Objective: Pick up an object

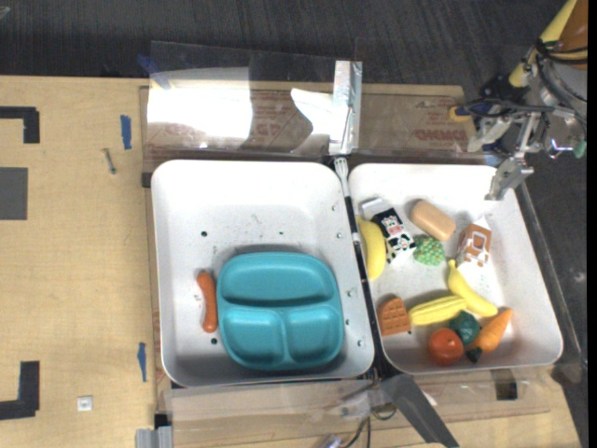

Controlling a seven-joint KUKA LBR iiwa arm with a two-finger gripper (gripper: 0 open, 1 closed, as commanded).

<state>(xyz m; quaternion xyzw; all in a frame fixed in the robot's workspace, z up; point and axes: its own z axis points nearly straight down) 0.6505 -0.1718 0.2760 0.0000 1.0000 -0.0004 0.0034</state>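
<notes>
Above the right bin's [532, 250] far right corner hangs the gripper [508, 171], arm slanting in from the upper right, nothing visible between its fingertips. Below-left, the bread roll [433, 219] lies slantwise, near the milk carton [388, 229] and banana [372, 247]
</notes>
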